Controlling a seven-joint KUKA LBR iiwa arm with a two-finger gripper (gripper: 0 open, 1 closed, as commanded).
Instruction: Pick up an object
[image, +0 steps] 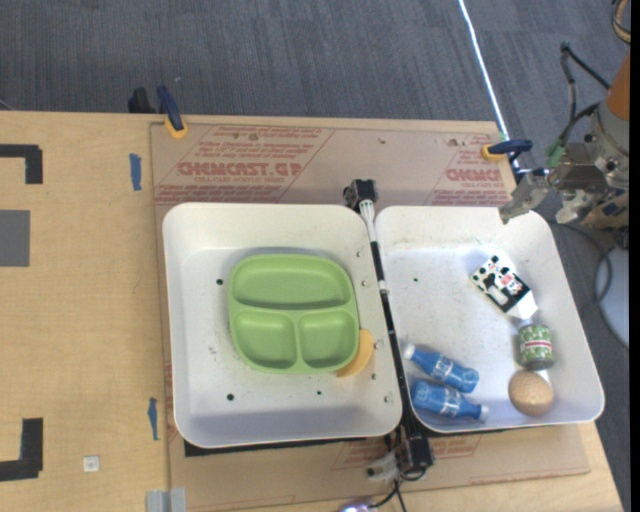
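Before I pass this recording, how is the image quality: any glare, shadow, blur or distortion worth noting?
Camera view: lighting is even and soft, with only faint shadows inside the left bin and right bin; no blown-out glare on the white plastic. The green tray and blue bottles read sharp; the gripper at the right edge looks slightly soft. Straight bench edges bow a little, suggesting mild lens distortion.

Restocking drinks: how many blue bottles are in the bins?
2. Both lie in the right bin near its front-left corner: one blue bottle, the other blue bottle just in front.
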